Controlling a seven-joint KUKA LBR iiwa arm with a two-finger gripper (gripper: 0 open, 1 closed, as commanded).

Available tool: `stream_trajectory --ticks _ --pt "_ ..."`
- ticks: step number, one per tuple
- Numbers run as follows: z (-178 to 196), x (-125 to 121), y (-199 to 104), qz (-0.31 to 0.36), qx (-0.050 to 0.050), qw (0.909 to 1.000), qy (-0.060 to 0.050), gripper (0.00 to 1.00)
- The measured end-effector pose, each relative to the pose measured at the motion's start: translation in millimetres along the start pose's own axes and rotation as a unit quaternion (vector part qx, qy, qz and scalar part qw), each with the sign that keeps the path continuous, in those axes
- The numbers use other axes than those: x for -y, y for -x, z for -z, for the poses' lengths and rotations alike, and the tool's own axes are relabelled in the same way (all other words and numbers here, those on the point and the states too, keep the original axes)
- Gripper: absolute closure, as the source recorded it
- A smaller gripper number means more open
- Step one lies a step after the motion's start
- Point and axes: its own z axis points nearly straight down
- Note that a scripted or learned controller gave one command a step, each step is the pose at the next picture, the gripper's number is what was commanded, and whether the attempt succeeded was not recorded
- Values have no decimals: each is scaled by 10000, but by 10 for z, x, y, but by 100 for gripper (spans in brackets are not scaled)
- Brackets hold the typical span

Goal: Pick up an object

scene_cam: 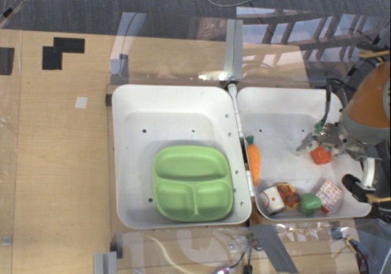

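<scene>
The gripper [319, 146] sits low over the right bin [281, 114] near its right wall, fingers pinching a small orange-red object [321, 156]. The arm [369, 107] enters across the bin's right edge, orange band uppermost.

My arm [371, 107] runs off the right edge; my jaws [319, 142] hide part of the red item [320, 156].
</scene>
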Motion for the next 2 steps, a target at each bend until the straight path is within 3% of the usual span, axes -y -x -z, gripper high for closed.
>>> stream_trajectory --ticks 1,2 --pt "117 -23 -20 26 -5 10000 22 100" --pt "918 108 -446 -365 -2 9993 -50 100"
